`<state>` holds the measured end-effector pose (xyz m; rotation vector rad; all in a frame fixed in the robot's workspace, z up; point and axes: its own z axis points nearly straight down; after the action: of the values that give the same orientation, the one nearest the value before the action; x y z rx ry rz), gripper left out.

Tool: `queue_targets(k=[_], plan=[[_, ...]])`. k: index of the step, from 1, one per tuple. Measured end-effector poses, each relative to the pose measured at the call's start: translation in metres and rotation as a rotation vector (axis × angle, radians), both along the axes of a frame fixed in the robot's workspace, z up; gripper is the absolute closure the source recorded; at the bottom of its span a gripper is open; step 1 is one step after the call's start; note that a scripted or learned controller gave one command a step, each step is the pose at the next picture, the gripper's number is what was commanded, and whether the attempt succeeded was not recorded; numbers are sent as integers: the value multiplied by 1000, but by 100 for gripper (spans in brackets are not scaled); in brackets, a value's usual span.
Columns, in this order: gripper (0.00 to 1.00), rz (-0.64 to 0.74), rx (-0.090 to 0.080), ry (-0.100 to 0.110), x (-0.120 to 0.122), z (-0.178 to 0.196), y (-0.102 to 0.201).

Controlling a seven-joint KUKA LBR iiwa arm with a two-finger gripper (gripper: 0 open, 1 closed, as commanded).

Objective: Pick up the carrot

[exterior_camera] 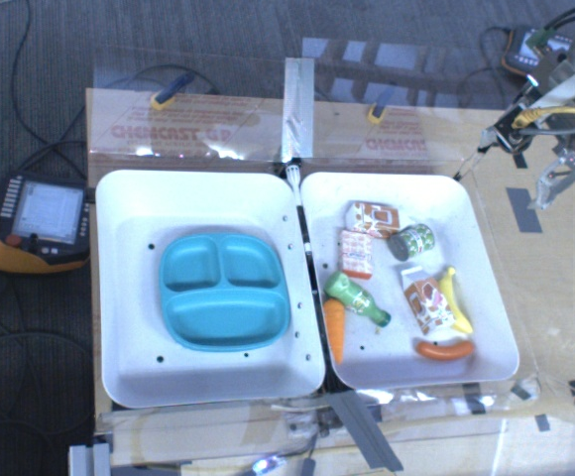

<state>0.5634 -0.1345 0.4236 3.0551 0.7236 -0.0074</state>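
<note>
You have two white bins side by side on the table. Take the blue divided plate as your landmark: it sits in the middle of the left bin, alone there.

The carrot lies in the right bin, just past the plate's right edge across the wall where the two bins meet. It rests along that bin's left wall, pointing lengthwise toward the near rim, orange and tapered. Its upper end touches or sits just under the green bottle, which lies tilted beside it.

Farther right of the plate you see a small red and white carton, and above it a second printed packet. A dark green can lies on its side next to those. Beyond that, a third printed packet lies beside a banana, and a red-orange sausage shape sits near the right bin's near corner.

The hand is far from the plate, up at the right edge of the view, outside the right bin and above bare table. It is well apart from the carrot. You see pale metal parts and cabling there, but you cannot tell whether its fingers are spread or pressed together. Nothing shows between them.

A handheld controller lies on the floor left of the plate, outside the left bin.
</note>
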Motion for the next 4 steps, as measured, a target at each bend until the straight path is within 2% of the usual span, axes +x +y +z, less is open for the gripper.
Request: queue_targets(k=[1, 2, 3, 4], plan=[[0, -55, 3, 3, -42, -189, 7], [0, -265, 0, 0, -80, -126, -49], [0, -225, 4, 4, -82, -266, 4], [0, -215, -1, -1, -80, -96, 87]])
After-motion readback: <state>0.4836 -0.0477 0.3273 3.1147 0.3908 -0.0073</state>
